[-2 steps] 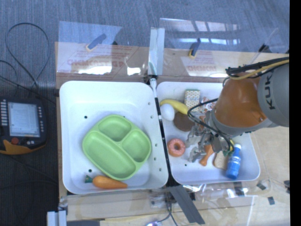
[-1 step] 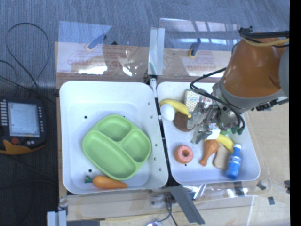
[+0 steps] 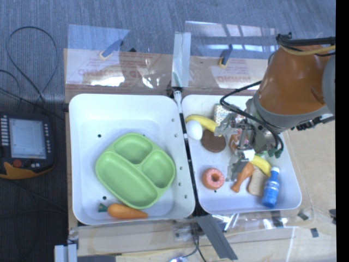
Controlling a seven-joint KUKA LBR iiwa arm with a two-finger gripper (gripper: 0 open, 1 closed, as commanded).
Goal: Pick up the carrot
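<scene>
The gripper (image 3: 238, 158) is hovering just above the orange tapered carrot (image 3: 242, 178) in the right white bin (image 3: 292, 201), toward its near edge. Whether the gripper is spread or closed cannot be told. The small yellow banana (image 3: 262, 163) and tan bread piece (image 3: 255, 184) are crowding the carrot and risking a mis-grab.

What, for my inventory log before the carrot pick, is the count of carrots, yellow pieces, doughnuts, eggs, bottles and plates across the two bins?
Carrots: 2
Yellow pieces: 2
Doughnuts: 1
Eggs: 1
Bottles: 1
Plates: 1
Total: 8
</scene>
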